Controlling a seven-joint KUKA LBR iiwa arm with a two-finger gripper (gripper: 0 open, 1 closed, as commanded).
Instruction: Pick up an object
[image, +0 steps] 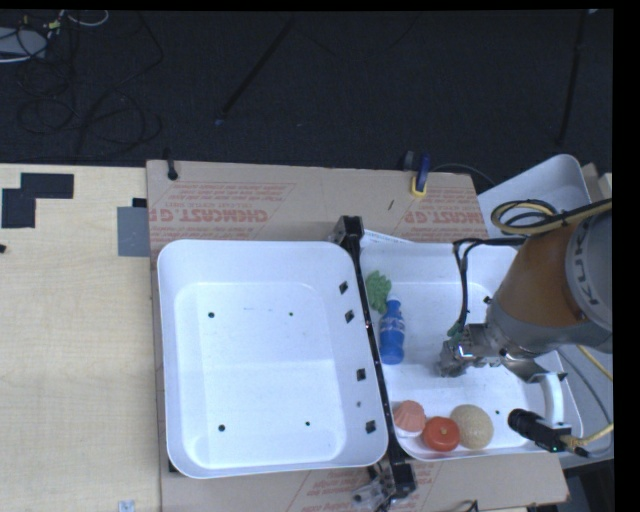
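Two shallow white plastic bins side by side on cardboard-covered bench. Left bin (260, 300) bare white floor. Right bin (430, 290) contents: green leafy item (378, 291) and upright-lying blue plastic bottle (391, 333) along left wall; pink rounded item (408, 415), red round tomato-like item (441, 433) and beige oval item (472, 425) clustered at near edge, touching. Gripper (455, 360) low inside right bin, right of bottle, apart from all items; finger spacing cannot be told.
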